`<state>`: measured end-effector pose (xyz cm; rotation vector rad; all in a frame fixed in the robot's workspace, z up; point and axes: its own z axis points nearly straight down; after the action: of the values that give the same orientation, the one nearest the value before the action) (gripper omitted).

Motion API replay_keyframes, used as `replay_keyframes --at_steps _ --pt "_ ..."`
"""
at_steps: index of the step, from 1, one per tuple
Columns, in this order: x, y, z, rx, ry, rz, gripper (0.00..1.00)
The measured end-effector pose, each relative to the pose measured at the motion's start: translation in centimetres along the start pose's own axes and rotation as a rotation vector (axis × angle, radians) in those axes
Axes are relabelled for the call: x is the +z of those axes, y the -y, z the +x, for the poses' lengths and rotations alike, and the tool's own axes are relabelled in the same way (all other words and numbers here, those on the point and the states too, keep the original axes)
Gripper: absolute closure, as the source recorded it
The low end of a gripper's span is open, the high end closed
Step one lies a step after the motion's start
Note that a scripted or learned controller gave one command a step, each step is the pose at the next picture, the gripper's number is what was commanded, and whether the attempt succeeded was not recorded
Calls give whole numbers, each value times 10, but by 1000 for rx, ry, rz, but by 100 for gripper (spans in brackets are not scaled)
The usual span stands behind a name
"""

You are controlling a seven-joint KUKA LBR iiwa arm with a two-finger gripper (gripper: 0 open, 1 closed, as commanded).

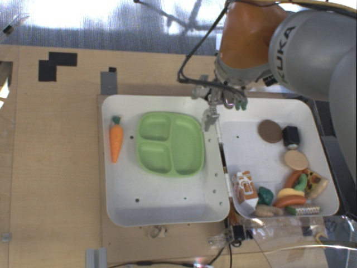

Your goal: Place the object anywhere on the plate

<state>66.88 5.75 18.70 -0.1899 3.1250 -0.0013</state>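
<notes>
Counter [56, 166]: pale wood-grain top, carrying two shallow white bins side by side. Black angular marking [56, 65] at the far left; small grey bracket [109, 82] beside the left bin's far corner; a second grey bracket [96, 257] at the near edge. Cables and a small connector [237, 233] lie along the near edge between the bins. Beyond the counter, a grey ribbed floor [111, 13] with bright patches of light and thin shadows.

Left bin [162, 205]: white, rounded corners. Contents:
- Plate [170, 143], green, three compartments, set near the bin's middle, towards the far right.
- Toy carrot [115, 140], orange with a green top, lying lengthwise near the left wall, well apart from the plate.

Right bin [245, 149]: white. Contents, gathered along the right and near sides:
- Brown disc [270, 131], with a black block [290, 136] just beside it.
- Tan oval piece [295, 160].
- Cluster of toy foods [295, 191] in red, orange, yellow and green, pieces touching or overlapping; individual items hard to tell apart.
- Small carton [244, 186], white and orange-brown, near the dividing wall.
- Teal lump [265, 195] just beside the carton.

Arm [312, 43]: grey, orange band above the wrist, reaching in from the right. Gripper [211, 117] hangs over the wall between the two bins, just beside the plate's far right corner. Whether it is spread or pressed together cannot be told. Nothing lies on the plate.
</notes>
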Motion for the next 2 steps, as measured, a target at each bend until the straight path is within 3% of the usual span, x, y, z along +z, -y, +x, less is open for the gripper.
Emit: replay_keyframes --at_steps 1,2 --pt "-15 -29 3 -551 5 -4 0" --pt "-27 -3 54 -903 3 -3 0"
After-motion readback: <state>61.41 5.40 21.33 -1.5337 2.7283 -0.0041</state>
